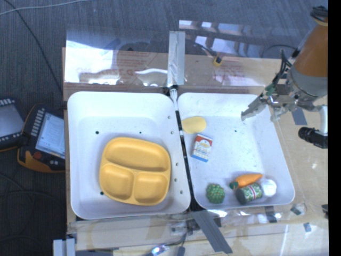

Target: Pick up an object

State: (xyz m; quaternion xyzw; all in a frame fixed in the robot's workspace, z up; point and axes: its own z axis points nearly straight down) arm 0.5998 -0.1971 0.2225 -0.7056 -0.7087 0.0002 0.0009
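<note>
Gripper (262,110) fingers spread (nothing between them), above right bin (277,159) far edge, carrot (248,180) well apart.

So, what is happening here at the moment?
A robot arm reaches in over the right bin, and its open gripper holds nothing. In that bin lie a yellow lemon, a small carton, broccoli, a carrot and a can. The left bin holds a yellow tray.

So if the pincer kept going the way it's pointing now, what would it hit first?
Probably the right bin's bare floor: the pincer points down-left, and the yellow lemon-like piece lies farther along. Depth is unclear.
</note>
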